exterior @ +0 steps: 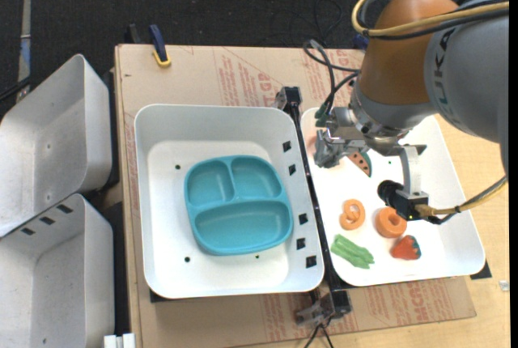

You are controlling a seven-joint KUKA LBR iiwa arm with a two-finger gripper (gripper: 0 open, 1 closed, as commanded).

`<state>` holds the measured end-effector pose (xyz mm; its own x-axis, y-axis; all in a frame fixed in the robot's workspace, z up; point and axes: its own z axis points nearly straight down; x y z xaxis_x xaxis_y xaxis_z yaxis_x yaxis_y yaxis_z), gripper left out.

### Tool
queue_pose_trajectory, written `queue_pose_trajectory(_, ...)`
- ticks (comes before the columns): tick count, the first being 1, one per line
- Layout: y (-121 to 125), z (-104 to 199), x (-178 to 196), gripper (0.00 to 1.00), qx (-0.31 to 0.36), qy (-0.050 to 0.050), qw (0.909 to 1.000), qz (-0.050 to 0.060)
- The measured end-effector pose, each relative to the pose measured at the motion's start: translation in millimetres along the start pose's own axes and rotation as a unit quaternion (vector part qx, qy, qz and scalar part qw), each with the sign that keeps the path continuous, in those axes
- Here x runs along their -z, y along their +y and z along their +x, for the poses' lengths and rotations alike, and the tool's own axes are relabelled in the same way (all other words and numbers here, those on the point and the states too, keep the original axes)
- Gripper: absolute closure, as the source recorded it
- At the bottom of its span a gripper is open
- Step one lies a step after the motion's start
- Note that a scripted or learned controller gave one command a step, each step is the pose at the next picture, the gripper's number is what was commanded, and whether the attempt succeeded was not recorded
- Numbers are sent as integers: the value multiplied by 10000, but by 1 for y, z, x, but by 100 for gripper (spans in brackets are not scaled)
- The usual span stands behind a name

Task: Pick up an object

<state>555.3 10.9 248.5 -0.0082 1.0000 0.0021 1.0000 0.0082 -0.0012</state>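
Note:
My gripper [330, 149] hangs over the far left part of the right bin [453, 176], close to the divider between the bins. A small brown-orange slice [363, 163] lies just right of it on the bin floor. Nearer the front lie an orange ring [352, 214], an orange chunk [391, 222], a red strawberry-like toy [406, 248] and a green pod [353, 252]. None of these touches the gripper. The arm's wrist and orange band cover the bin's far side.
The left bin [154, 176] holds a blue divided plate [239, 203] in its middle. Two tilted white bins [48, 152] stand off the bench at the left. A black sensor block [402, 199] on a cable hangs over the right bin.

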Motion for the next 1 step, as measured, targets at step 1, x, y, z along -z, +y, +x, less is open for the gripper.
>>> queue_pose_trajectory(1, -20, 48, -7, 100, -1, -3, 10000, 10)
